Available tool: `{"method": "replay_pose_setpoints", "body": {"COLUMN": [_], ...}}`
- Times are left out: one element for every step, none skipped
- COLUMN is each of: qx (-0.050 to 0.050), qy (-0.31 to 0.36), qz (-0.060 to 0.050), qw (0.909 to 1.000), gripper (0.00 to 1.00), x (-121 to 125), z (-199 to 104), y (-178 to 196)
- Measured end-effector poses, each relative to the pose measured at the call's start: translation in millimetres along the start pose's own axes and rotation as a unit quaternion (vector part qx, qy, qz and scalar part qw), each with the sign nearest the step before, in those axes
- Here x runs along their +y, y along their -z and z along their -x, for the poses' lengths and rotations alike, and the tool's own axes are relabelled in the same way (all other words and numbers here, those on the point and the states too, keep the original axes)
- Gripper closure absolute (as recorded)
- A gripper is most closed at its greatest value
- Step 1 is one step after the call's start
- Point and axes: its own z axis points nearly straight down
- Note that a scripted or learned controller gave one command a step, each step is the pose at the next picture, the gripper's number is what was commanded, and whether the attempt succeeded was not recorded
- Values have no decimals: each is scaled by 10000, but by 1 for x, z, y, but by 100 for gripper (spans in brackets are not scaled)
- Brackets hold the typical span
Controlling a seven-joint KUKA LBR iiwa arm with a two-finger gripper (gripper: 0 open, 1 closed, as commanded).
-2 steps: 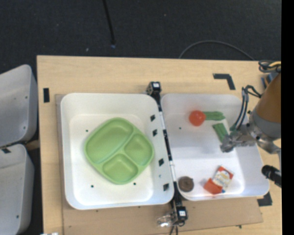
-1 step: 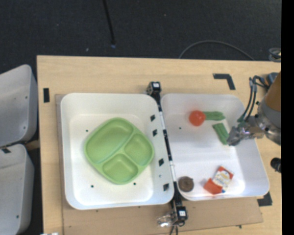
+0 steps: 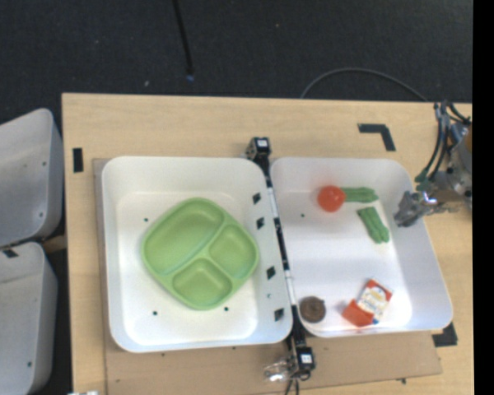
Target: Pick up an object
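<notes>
The right bin holds a red ball, a green piece lying beside it, a second green piece, a brown round object and a red and white packet. My gripper hovers at the right rim of this bin, right of the green pieces and apart from them. Nothing shows between its fingers.
The left bin carries a green divided plate. A black clamp strip joins the two bins. Cables and arm parts crowd the bench's right edge. White chairs stand at the left.
</notes>
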Motion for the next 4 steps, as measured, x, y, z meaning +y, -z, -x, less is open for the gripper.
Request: {"method": "replay_pose_setpoints", "body": {"qx": [20,20,22,17], "qy": [19,13,19,14], "qz": [-34,-52,-35,-35], "qw": [10000,10000,10000,10000], "gripper": [100,100,100,100], "x": [13,30,49,77], "z": [-55,-106,-162,-205], "y": [-7,-18,-12,-21]}}
